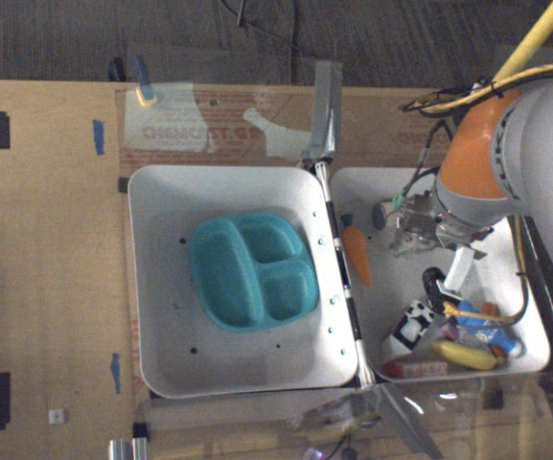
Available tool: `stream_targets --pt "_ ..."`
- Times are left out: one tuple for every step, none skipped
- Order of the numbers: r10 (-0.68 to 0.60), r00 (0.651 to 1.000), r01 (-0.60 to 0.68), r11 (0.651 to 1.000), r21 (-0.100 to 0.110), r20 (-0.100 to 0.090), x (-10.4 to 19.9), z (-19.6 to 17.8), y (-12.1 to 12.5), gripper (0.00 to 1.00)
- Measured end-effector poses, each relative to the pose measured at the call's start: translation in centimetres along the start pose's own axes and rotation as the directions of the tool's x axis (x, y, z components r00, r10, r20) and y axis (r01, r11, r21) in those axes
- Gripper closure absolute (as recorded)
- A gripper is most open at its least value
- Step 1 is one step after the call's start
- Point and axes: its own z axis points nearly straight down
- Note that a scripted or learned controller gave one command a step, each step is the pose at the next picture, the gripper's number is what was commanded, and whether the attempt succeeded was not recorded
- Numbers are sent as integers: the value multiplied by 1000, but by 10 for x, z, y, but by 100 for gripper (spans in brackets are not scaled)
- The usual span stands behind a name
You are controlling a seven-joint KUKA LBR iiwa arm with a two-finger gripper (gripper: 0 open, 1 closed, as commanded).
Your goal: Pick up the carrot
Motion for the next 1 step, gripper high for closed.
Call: stream_targets --pt "-349 937 350 937 9 -9 15 -86 -54 100"
